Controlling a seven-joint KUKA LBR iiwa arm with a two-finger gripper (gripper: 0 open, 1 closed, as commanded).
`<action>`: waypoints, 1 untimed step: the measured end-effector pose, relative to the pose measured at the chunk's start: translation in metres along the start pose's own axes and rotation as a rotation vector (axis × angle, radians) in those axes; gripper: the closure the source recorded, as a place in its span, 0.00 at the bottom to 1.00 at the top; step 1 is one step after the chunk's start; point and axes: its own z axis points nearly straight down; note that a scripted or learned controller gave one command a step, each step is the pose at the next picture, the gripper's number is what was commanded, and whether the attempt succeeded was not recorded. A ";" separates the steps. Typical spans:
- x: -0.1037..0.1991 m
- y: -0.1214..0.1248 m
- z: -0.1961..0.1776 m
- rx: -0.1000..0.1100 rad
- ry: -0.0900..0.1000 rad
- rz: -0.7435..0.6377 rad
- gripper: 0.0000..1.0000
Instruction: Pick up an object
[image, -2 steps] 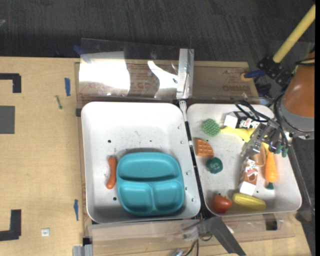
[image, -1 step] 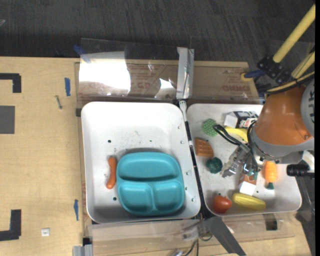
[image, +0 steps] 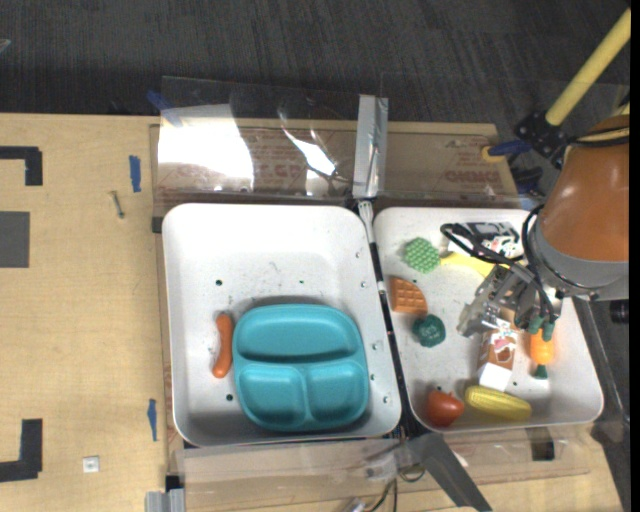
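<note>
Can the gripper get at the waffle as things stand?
Probably yes. The waffle lies flat in the right bin, apart from the green ball below it, with nothing on top. The gripper hangs over that same bin, to its right.

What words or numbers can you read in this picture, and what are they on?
None can be read for sure.
Brown cardboard behind the bins: reddish print, too blurred to read.
Small carton in the right bin, near the tool: markings too small to read.
Teal tray in the left bin: no writing.
</note>
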 end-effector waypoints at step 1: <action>-0.024 0.045 0.059 0.005 0.012 0.095 1.00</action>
